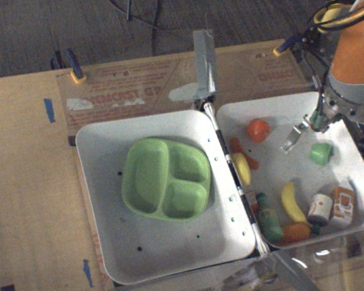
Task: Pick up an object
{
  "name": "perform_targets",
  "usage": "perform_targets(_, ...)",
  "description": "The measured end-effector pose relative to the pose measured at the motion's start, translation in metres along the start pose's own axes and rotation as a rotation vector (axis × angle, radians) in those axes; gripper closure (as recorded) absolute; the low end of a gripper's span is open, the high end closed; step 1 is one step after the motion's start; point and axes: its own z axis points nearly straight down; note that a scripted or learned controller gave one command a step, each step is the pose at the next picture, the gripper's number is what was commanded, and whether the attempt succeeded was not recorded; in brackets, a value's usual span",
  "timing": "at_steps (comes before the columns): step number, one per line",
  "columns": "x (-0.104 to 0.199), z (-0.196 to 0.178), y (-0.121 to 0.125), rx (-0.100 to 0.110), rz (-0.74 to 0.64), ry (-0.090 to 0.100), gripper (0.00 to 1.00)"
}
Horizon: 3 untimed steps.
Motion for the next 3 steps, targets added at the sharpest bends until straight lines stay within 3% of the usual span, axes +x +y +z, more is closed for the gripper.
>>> perform_targets(1, 0.04, -0.044, -0.002, 0.0, -0.025, 0.001, 0.0)
perform_targets(2, 0.072, 0.041, -0.089, 0.003, -0.088, 0.003, 0.0)
perform_targets(3, 0.029, -0.05, 0.036, 0.0, 0.089, 0.0, 0.0)
